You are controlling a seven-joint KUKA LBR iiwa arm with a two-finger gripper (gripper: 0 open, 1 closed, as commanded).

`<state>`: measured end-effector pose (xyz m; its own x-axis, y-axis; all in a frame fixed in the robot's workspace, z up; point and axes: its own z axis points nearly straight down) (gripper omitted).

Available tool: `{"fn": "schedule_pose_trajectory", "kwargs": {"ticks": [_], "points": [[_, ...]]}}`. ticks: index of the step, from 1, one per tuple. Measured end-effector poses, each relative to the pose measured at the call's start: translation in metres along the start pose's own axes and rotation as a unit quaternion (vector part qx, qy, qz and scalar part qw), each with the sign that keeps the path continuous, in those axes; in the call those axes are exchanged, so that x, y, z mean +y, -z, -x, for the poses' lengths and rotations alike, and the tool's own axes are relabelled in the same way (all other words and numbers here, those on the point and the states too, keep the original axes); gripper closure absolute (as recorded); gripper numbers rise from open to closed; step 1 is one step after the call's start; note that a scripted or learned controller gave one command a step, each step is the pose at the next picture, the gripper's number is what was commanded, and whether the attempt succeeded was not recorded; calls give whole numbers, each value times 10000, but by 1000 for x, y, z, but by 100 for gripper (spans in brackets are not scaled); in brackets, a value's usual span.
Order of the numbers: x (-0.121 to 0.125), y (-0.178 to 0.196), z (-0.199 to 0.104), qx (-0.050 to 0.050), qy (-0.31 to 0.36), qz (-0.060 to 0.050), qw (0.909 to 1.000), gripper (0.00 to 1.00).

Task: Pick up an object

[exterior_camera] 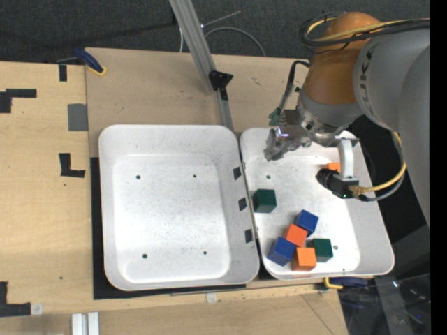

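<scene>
Nearest the camera, at the front of the right bin (363,257), sits a tight cluster of small blocks: an orange cube (305,257) touching a dark green cube (322,249), a blue cube (282,250) just beside them, a second orange block (296,234) behind, and another blue cube (306,222) at the back. A lone green cube (265,200) stands apart from these, toward the bin's left wall, with bare floor on every side. The left bin (112,187) lies alongside. The gripper (278,146) hangs over the far left corner of the right bin, above and beyond the lone green cube; nothing shows between its fingers, and how wide they stand cannot be told from this angle. These blocks look rigid, light and flat-faced, likely wood or plastic, so they should not deform but could skid on the smooth bin floor. The lone green cube seems the easiest target, taken across two opposite side faces, squarely centred.
</scene>
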<state>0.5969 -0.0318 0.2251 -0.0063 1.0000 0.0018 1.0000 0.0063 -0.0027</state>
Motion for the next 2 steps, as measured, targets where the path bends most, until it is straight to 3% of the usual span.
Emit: {"fn": "schedule_pose_trajectory", "kwargs": {"ticks": [1, 2], "points": [[4, 9, -53, 0, 6, 10, 10000, 100], [-11, 4, -102, -3, 2, -3, 10000, 100]]}}
